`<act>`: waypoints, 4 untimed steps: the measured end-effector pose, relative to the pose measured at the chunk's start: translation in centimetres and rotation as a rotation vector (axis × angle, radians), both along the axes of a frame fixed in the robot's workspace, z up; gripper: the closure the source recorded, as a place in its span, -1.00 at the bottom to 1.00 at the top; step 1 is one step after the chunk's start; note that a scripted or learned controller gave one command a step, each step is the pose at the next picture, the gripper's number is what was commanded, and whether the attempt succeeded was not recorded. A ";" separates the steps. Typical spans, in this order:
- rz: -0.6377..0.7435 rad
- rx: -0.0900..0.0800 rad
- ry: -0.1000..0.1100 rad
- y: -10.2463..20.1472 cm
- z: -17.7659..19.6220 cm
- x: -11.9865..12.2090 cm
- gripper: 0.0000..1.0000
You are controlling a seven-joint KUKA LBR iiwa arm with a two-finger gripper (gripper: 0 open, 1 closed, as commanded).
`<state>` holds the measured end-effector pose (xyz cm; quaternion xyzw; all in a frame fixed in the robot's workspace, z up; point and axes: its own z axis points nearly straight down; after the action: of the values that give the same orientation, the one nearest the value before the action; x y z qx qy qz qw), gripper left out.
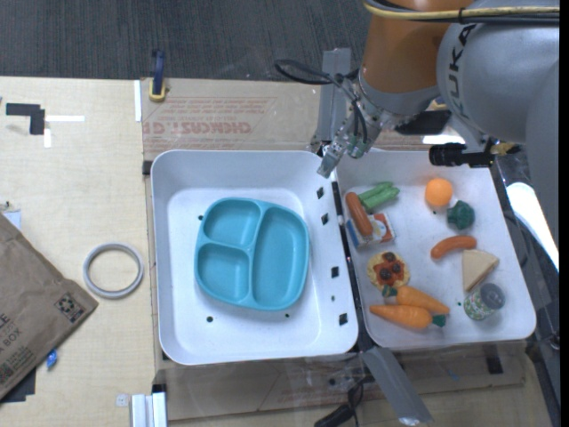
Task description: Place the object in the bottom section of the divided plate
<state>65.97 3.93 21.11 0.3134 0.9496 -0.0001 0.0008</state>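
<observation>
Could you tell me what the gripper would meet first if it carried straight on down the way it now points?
Probably the raised rims between the two bins: the gripper hangs over the top end of that divider, near the right bin's back left corner. Depth is unclear, so it might just clear the rim.

The pale wooden table (71, 194) carries two white bins (169, 265), a tape ring (113, 269) at left, and a brown cardboard box (27, 310) lower left.

"KUKA" on the arm (498, 52)
</observation>
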 end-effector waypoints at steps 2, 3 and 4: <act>0.068 0.000 0.001 -2.1 -2.1 -5.4 1.00; 0.103 0.000 0.003 4.0 -2.1 -10.2 1.00; -0.266 -0.002 0.002 1.8 10.3 -10.2 1.00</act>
<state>55.79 5.76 31.45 0.4365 0.8997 -0.0013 0.0003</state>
